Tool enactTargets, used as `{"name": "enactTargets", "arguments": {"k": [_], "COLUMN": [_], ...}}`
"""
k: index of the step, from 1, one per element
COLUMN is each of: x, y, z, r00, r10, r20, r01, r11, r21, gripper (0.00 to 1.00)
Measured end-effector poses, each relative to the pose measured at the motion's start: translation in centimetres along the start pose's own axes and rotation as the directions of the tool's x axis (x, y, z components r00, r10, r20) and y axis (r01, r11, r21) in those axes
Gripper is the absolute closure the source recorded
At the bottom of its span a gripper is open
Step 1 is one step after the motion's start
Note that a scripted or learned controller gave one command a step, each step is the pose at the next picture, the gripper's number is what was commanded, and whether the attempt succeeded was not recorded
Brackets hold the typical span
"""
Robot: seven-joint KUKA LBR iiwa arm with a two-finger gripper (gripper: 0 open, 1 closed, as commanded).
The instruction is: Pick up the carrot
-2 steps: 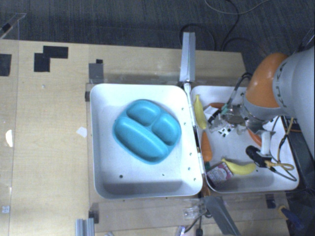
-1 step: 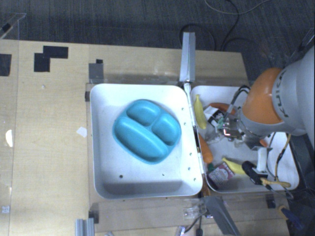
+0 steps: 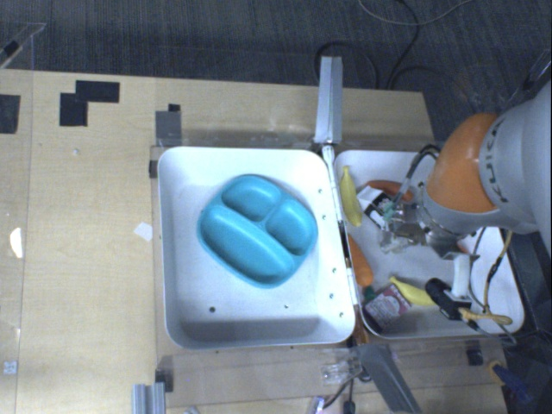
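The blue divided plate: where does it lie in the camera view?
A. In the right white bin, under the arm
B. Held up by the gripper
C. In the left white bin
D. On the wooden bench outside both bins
C. The blue divided plate lies flat on the floor of the left white bin, while the arm reaches over the right white bin, apart from the plate.
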State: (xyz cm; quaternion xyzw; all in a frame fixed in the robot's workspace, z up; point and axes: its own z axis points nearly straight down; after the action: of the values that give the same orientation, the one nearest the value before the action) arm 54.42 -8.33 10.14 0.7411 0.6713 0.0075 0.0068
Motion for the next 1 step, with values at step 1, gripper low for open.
{"name": "enactTargets", "arguments": {"k": [1], "x": [3.80], "y": [1.00], "z": [-8.41], "r00": [0.998], "r10": [0.056], "r20": [0.002], "r01": [-0.056], "r11": [0.998], "r21": [0.015], "gripper": [1.00]}}
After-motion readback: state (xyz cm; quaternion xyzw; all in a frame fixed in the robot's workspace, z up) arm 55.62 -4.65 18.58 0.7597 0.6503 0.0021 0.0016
